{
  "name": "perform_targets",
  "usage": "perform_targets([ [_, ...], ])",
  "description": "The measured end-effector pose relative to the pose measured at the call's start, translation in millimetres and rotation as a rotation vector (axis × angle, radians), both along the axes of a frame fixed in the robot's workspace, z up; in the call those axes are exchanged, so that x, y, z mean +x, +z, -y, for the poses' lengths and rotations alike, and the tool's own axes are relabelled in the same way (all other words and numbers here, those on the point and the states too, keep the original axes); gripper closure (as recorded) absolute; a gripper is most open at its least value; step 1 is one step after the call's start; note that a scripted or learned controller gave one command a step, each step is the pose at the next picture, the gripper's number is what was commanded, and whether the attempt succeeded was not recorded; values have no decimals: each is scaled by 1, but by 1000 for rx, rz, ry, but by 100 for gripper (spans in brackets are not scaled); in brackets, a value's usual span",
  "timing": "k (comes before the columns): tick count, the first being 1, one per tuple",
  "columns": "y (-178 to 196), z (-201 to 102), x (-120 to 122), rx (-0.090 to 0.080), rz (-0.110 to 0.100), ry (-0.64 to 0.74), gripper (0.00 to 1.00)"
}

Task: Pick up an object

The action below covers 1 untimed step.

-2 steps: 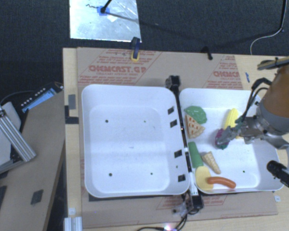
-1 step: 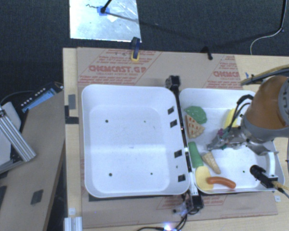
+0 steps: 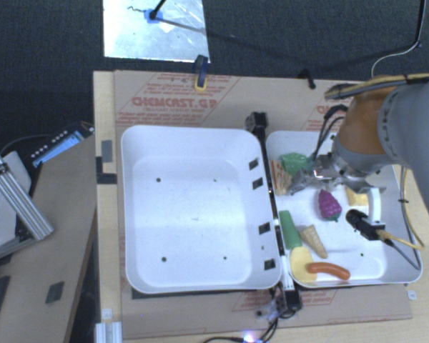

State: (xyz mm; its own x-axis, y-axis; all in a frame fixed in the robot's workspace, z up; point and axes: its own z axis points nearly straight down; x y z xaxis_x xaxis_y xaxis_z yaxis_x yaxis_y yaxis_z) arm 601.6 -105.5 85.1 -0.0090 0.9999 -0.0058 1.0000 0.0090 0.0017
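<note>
Reaching into the right bin [image 3: 393, 266], the gripper [image 3: 300, 181] hovers by a green toy [image 3: 294, 163] at the far-left corner; whether it is open or closed cannot be told. A purple piece [image 3: 329, 204], cone [image 3: 313, 240] and sausage [image 3: 327, 269] lie nearby. Approach seems underway; next, a firm closing and lift.

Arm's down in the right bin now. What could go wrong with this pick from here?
The end effector sits low among crowded items: the green object and purple object lie close together, so it may nudge one while going for another, or catch two. It is also near the bin wall by the divider, where a finger might strike the rim.
</note>
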Motion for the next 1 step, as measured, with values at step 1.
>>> perform_targets([
  [1, -1, 6, -46, 6, -5, -9, 0],
])
